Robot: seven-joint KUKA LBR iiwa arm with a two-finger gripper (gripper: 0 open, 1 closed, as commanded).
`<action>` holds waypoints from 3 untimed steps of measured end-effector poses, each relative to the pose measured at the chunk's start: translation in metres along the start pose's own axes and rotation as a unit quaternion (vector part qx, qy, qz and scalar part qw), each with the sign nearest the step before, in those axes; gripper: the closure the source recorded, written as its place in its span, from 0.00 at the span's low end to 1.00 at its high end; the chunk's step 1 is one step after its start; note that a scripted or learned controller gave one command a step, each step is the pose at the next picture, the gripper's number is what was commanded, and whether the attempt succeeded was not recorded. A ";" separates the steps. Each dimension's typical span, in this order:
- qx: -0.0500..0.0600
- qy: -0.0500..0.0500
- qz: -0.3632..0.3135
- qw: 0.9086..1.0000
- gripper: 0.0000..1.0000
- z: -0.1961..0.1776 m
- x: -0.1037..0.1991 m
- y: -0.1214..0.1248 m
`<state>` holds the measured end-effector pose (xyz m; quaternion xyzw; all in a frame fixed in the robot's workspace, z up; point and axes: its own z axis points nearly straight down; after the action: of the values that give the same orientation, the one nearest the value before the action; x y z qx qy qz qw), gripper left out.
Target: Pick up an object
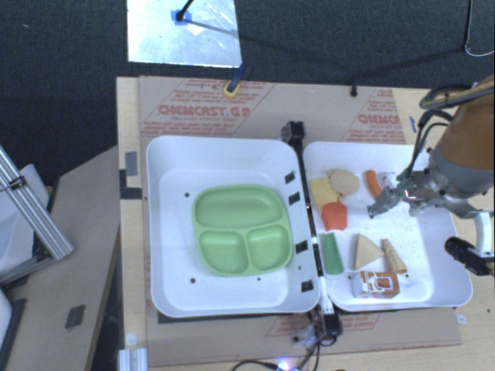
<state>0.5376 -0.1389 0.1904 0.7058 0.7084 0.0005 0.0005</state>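
My claw (pixel 382 205) hangs over the right bin (pixel 448 292), beside the small sausage (pixel 373 182); can't tell how it's set; nothing visibly pinched; pick not done; food pieces lie on the bin floor; grasp and lift remain.

Divided plate (pixel 236 226) in left bin (pixel 166 168); food pieces (pixel 334 216) in right bin (pixel 448 284).

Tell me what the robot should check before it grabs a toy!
1. Toys in the right white bin: ok, several.
2. Gripper over that bin: ok.
3. Nearest toy, small orange sausage-shaped piece, free to reach: ok.
4. Red-orange block crowded by the yellow block: not ok, touching.
5. Anything held: cannot tell.
6. Green divided plastic plate in the left white bin, out of the way: ok.
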 end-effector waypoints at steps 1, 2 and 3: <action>0.002 0.001 0.001 1.000 0.00 0.062 -0.004 -0.001; 0.002 0.001 0.001 1.000 0.00 0.109 -0.003 -0.001; -0.001 0.000 0.001 1.000 1.00 0.096 -0.004 0.001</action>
<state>0.5383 -0.1426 0.0949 0.7067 0.7075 0.0009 0.0013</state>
